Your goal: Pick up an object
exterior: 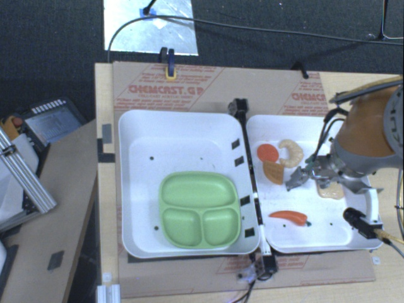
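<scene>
The two-finger gripper hangs low in the right white bin, fingers spread and holding nothing. Just beside it lie a tan wedge-shaped toy piece, a round red toy slice and a pale curled toy shrimp; a red-orange toy pepper lies apart. Recommendation: centre over one piece before closing. The left white bin holds a green divided plastic plate; cardboard underlies both.

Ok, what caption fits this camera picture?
Robot claw hovers over toy food in the right bin; green plate sits left.
</scene>
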